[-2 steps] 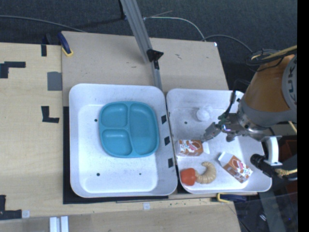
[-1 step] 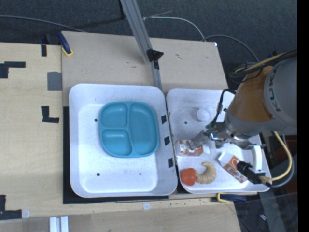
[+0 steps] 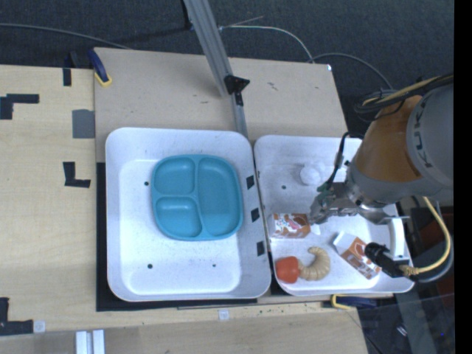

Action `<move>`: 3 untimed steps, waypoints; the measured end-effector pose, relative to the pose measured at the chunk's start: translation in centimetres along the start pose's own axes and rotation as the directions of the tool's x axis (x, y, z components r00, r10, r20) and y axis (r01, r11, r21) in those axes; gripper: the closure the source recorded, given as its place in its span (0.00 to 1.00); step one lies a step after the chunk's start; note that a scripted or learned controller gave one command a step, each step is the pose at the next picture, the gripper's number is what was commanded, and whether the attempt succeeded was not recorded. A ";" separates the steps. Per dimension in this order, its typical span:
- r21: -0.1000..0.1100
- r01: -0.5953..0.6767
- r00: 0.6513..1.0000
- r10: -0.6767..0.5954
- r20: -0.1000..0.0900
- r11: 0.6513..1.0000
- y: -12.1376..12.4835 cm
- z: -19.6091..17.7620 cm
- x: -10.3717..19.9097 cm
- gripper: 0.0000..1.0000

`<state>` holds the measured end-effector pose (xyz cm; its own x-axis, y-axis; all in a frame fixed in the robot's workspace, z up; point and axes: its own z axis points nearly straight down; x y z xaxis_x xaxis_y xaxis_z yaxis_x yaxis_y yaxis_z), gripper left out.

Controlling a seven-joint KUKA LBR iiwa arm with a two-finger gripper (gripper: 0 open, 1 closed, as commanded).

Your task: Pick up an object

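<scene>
In the right bin [image 3: 295, 153] lie a small printed packet [image 3: 289, 226], a red tomato-like toy [image 3: 288, 269], a tan croissant [image 3: 317, 264], an orange and white carton [image 3: 357, 255] and a small white round piece [image 3: 310, 174]. My gripper [image 3: 322, 206] hangs low over the right bin, just right of the packet and above the croissant. Nothing shows between its tips, and the wrist hides most of them.
The left bin [image 3: 125, 271] holds a blue divided plate [image 3: 197, 197]. A metal post [image 3: 214, 43] slants down to the seam between the bins. My grey arm with its orange band [image 3: 391, 153] covers the right bin's right side.
</scene>
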<state>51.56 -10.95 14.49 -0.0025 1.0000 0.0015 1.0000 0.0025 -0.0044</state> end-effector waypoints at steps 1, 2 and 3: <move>-0.009 -0.001 1.000 0.001 0.002 1.000 0.0 -6.3 0.2 1.00; -0.009 -0.001 1.000 0.001 0.003 1.000 0.8 -11.9 -0.4 1.00; -0.007 -0.001 1.000 0.001 0.002 1.000 0.9 -15.7 -0.4 1.00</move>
<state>52.54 -11.40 30.15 -0.0014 1.0000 -0.0008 1.0000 0.0014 0.0026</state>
